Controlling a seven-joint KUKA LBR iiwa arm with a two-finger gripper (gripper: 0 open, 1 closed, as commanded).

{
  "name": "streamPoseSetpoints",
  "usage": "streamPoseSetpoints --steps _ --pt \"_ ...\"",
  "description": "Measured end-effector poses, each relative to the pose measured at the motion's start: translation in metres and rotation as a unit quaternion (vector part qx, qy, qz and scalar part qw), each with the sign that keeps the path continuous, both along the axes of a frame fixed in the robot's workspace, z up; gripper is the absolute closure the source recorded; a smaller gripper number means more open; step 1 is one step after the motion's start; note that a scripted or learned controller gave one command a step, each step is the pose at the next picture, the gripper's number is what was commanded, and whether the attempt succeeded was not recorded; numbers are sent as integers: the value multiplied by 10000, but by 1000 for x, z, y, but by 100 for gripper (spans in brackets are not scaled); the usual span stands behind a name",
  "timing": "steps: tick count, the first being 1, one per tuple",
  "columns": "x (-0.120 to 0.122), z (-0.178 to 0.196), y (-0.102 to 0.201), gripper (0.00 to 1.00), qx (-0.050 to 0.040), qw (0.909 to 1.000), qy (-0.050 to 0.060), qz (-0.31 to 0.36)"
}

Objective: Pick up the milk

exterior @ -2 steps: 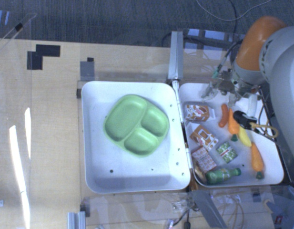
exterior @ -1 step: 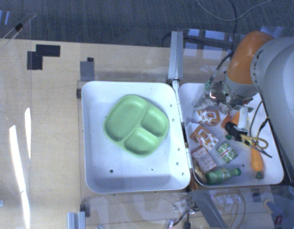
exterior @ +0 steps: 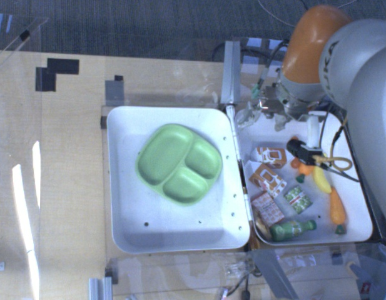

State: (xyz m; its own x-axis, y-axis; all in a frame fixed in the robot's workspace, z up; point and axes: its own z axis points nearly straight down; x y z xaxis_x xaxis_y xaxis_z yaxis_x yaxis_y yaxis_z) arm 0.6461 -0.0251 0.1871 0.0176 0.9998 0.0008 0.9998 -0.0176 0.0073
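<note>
- Currently the arm (exterior: 343,55) reaches in from the right, with its gripper (exterior: 265,107) over the top left corner of the right bin (exterior: 361,230).
- From my seat I cannot tell how wide the gripper stands, or whether it has hold of anything.
- I take the milk (exterior: 268,179) to be a brown-and-white carton lying in the right bin near its left wall, well apart from the gripper; I cannot read the label.
- A similar carton (exterior: 271,157) lies just above it, and a green-and-white carton (exterior: 297,199) to its lower right.
- A green bottle (exterior: 293,229) lies along the bin's near edge, with a carrot (exterior: 336,209) and a banana (exterior: 321,179) to the right.
- A green divided plate (exterior: 179,162) sits in the left bin (exterior: 127,230).
</note>
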Motion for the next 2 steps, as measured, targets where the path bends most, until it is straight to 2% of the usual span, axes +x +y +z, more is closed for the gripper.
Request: streamPoseSetpoints --steps 1,2 --pt "-17 -57 -61 0 -6 10000 5 55" --pt "-38 -89 -60 0 -19 9988 -123 477"
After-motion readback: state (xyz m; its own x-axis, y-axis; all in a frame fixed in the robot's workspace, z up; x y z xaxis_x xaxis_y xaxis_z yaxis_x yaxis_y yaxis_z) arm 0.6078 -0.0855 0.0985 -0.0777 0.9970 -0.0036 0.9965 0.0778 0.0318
